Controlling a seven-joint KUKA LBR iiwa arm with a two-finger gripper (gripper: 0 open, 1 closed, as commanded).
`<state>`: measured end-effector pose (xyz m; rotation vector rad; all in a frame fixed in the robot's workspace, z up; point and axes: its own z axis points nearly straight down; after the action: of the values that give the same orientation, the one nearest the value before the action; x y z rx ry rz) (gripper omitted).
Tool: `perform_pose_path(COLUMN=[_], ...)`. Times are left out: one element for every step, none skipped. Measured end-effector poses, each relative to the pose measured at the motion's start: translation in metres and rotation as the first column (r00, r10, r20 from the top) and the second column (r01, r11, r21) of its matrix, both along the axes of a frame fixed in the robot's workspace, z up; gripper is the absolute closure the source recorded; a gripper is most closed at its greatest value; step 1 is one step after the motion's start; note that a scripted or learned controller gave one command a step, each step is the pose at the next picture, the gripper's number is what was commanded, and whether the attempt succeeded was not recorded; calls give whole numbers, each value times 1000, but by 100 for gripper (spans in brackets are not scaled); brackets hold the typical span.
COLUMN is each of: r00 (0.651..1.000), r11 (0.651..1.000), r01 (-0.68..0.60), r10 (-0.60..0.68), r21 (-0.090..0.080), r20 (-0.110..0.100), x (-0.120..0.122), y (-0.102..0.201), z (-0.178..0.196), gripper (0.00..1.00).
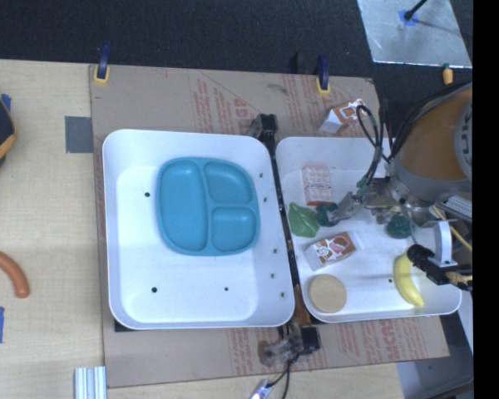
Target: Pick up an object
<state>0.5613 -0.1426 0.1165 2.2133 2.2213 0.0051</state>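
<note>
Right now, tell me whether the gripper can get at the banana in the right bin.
Probably yes. The banana lies uncovered near the right bin's front right corner, with nothing on top of it. The gripper is over the same bin, further left.

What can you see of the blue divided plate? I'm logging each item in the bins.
The blue divided plate is a light blue tray with rounded corners, looking like smooth plastic. Raised ridges split it into three compartments: one tall section on the left and two smaller ones stacked on the right. It lies flat, face up, in the upper middle of the left white bin, apart from the bin's walls.
</note>
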Motion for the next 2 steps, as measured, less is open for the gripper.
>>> perform_pose_path(r00=[1000, 1000], r11=[1000, 1000], r01=[-3, -1], r10=[3, 1], r21=[1, 1], r20=[-9, -11], x=[27, -47], y=[38, 4], z=[-25, -24], gripper=[0, 0])
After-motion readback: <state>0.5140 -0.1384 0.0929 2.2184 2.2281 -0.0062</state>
